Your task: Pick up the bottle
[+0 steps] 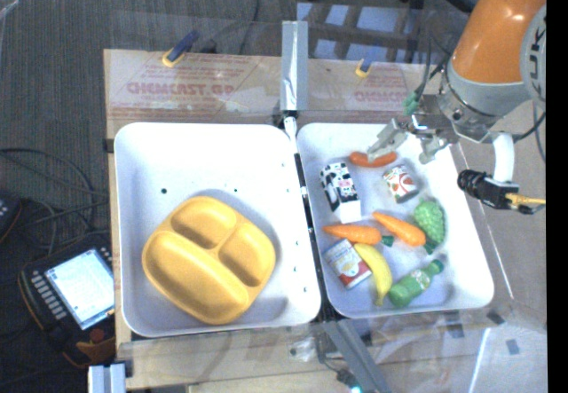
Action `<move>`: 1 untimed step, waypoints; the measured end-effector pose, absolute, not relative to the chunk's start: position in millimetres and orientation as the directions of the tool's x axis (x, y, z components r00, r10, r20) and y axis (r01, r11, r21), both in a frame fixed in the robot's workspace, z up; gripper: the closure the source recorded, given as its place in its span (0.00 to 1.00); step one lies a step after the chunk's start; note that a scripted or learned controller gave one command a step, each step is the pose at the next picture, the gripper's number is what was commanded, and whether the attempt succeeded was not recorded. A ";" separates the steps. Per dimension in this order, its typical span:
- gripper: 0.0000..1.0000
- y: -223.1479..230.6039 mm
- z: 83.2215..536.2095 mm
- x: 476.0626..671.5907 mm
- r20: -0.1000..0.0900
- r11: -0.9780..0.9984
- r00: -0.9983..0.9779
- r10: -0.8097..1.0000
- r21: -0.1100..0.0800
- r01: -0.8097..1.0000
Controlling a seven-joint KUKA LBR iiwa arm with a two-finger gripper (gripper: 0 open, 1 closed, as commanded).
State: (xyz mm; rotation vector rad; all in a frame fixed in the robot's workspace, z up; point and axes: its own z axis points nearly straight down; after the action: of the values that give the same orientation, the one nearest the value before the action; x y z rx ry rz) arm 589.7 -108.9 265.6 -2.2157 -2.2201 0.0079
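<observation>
Lying at the near edge of the right bin [484, 289], the green bottle [413, 283] is seen beside a banana [376, 270]. The end effector [406, 141] is held open, gripping nothing, over that bin's far end.

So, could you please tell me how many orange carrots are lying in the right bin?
3: one small orange carrot near the far wall beneath the gripper, and two mid-bin, just above the yellow banana. Others may be hidden under items.

Contents by count: two white bins [133, 152]; one yellow tray [209, 256]; three carrots [352, 232]; one banana [376, 270]; one green bottle [414, 283]; three small cartons [339, 184].
</observation>
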 end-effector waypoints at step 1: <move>0.00 -125.0 123.7 546.2 0.001 -0.063 0.063 0.998 -0.007 0.998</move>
State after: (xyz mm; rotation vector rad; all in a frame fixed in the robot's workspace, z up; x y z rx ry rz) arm 546.2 -125.0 123.7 -2.2862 -2.1462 0.0063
